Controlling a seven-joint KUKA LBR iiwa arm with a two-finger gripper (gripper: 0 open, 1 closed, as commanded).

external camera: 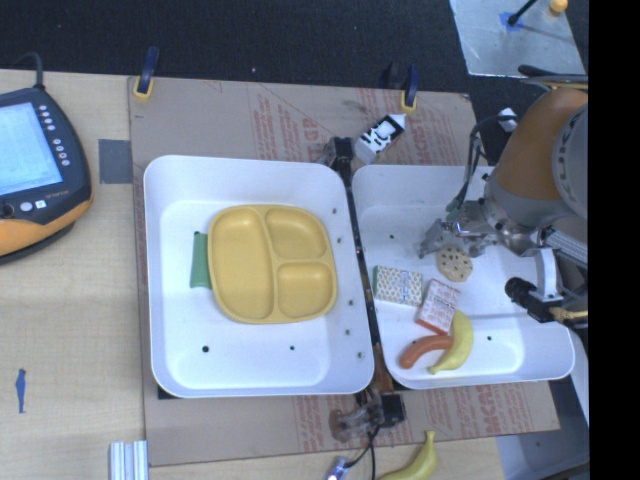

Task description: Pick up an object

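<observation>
Two shallow white bins sit side by side on the surface point(80, 298), over a sheet of brown cardboard point(290, 118). The left bin point(180, 358) holds a yellow divided tray point(270, 263) — smooth plastic, rounded corners, three compartments — lying on top of a flat green piece point(199, 260) that pokes out at its left edge.

The right bin point(400, 193) holds the small things: a round speckled cookie point(454, 263), a flat patterned packet point(398, 285), a small red-and-white packet point(438, 306), a curved yellow banana point(455, 343) and a reddish sausage shape point(422, 349) touching the banana's lower end.

The claw point(455, 235) hangs low in the right bin, just above the cookie as the camera sees it — its metal fingers look spread, with nothing between them.

Outside the bins, a second banana point(418, 460) lies at the cardboard's near edge, and an orange-rimmed control pendant point(35, 173) rests at far left.
</observation>
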